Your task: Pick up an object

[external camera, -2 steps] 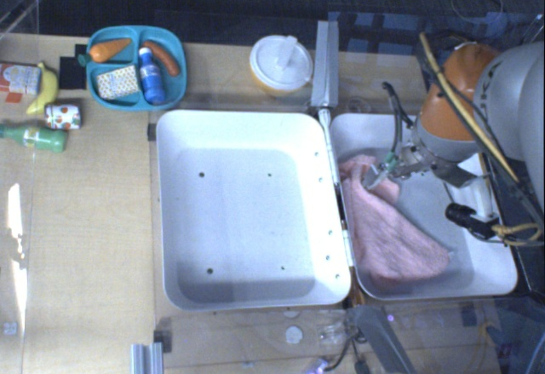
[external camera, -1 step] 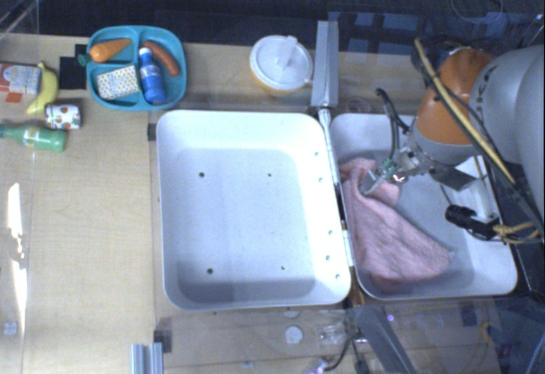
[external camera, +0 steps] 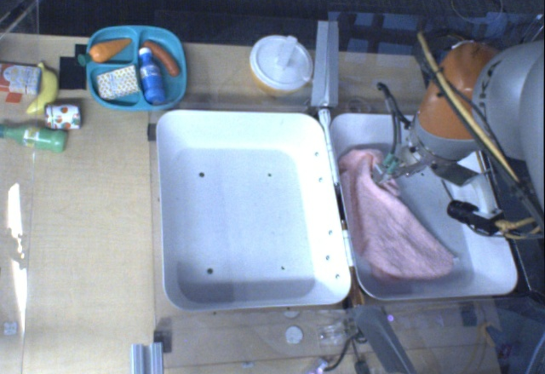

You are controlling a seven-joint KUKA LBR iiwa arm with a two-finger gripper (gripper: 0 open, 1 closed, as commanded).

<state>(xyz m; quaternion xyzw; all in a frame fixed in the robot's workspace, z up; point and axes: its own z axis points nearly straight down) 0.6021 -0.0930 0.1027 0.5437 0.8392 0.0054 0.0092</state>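
Observation:
A pink cloth (external camera: 390, 223) lies crumpled in the right bin (external camera: 477, 279), stretching from the bin's upper left toward its lower middle. My gripper (external camera: 389, 169) is low in that bin, right at the cloth's upper end, where the fabric bunches up against it. The grey arm with its orange band (external camera: 451, 100) comes in from the right above the bin.
The left bin (external camera: 247, 210) sits beside it, a metal divider between them. Behind the bins stand a white lidded cup (external camera: 281, 63) and a blue divided tray (external camera: 136, 67) of toy food. Small toys (external camera: 38, 112) lie at the bench's far left. Cables (external camera: 477, 219) cross the right bin's right side.

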